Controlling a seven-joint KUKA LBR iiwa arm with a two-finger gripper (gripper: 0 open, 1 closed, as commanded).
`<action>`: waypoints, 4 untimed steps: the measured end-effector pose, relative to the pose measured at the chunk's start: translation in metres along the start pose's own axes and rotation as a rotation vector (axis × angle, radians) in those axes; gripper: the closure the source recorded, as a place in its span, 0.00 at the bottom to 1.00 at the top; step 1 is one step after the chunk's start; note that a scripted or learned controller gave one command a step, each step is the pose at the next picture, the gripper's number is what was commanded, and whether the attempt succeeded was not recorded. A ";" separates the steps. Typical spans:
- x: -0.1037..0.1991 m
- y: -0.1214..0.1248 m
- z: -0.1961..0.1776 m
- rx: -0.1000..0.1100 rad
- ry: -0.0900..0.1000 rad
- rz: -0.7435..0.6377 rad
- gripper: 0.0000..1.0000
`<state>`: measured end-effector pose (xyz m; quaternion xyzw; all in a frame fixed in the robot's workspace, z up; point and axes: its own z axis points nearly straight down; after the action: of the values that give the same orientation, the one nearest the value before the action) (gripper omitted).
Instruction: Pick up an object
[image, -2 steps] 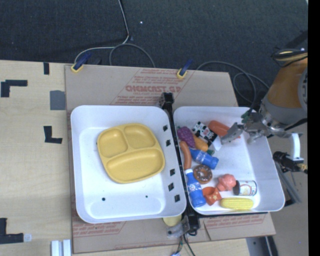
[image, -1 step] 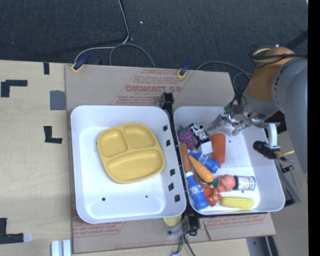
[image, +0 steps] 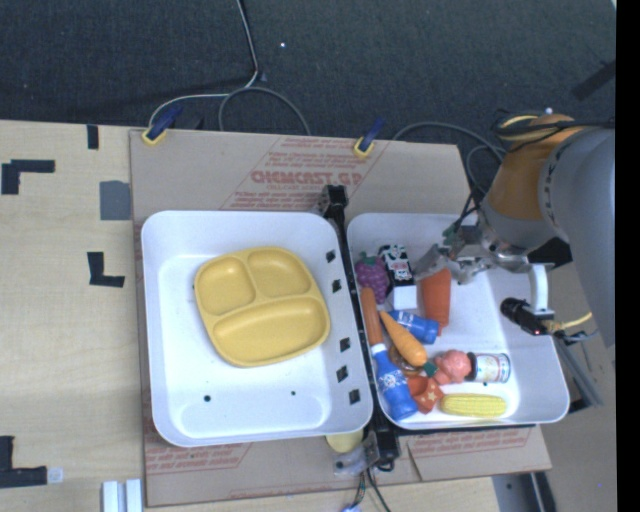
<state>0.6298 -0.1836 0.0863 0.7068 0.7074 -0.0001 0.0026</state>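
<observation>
The right bin (image: 530, 400) holds a heap of toy foods. Among them are an orange-red cylinder (image: 436, 297), purple grapes (image: 371, 272), a white block (image: 404, 297), a carrot (image: 402, 342), two blue bottles (image: 393, 382), a small can (image: 491, 368) and a corn cob (image: 473, 405). My gripper (image: 450, 262) hangs low over the bin's back half, right at the top end of the orange-red cylinder. The wrist hides whether anything sits in its grasp.
The left bin (image: 170, 400) bears a yellow divided plate (image: 262, 305). A black divider (image: 345, 300) runs between the two bins. The grey arm with its orange band (image: 520, 185) comes in from the right, above the right bin's far corner. Cables lie behind the bins.
</observation>
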 end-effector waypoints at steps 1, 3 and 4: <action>0.000 0.002 -0.012 -0.003 -0.001 -0.001 1.00; 0.071 0.019 -0.065 0.005 0.004 -0.001 0.00; 0.081 0.019 -0.016 0.001 0.004 -0.001 0.00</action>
<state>0.6490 -0.1027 0.1021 0.7065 0.7077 0.0009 0.0010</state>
